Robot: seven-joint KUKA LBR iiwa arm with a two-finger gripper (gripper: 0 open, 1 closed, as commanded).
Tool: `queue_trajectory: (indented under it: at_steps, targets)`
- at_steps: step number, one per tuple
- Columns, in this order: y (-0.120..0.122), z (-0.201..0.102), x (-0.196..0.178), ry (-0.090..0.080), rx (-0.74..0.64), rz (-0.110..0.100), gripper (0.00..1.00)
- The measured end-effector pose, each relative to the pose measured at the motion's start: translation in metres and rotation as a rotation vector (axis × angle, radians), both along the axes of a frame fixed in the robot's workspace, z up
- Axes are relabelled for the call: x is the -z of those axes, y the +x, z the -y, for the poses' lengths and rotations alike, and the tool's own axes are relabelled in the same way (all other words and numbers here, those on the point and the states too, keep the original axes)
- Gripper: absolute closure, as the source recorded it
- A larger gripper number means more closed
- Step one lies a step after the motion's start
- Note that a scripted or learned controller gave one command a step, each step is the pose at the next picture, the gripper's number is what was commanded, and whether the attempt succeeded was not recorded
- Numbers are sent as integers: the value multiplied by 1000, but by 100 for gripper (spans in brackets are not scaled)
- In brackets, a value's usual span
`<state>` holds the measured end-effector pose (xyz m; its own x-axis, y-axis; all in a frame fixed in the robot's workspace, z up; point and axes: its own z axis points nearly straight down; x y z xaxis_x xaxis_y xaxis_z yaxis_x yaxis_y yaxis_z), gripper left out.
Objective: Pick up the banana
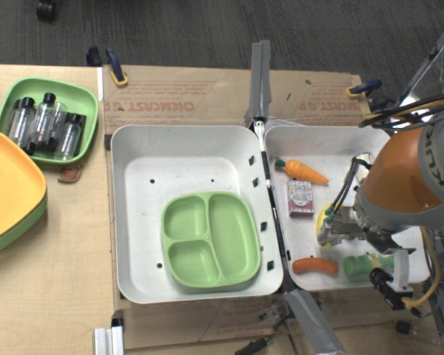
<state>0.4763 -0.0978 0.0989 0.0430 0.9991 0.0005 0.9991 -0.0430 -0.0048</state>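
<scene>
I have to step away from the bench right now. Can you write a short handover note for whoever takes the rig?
End effector: low in the right bin, over the banana; its grip cannot be judged from this view.
Banana: only a yellow sliver shows at the end effector, right of the small pink box.
Also in that bin: carrot, orange sausage-like piece, green item.
Left bin: green divided plate.
Done: arm brought to the banana.
Left: confirm a grasp and lift it.

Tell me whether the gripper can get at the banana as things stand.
Probably yes. The gripper is already down in the right bin, right at the banana, of which a yellow sliver shows beside it. The purple box lies close but apart.
</scene>
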Motion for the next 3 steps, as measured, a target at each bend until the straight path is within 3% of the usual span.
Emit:
queue_trajectory:
  at_steps: [1,2,3]
  targets:
    - [71,-9,-92,-1,-175,2,100]
    - [113,8,-162,-2,-217,3,100]
    - [158,9,-168,-2,-221,3,100]
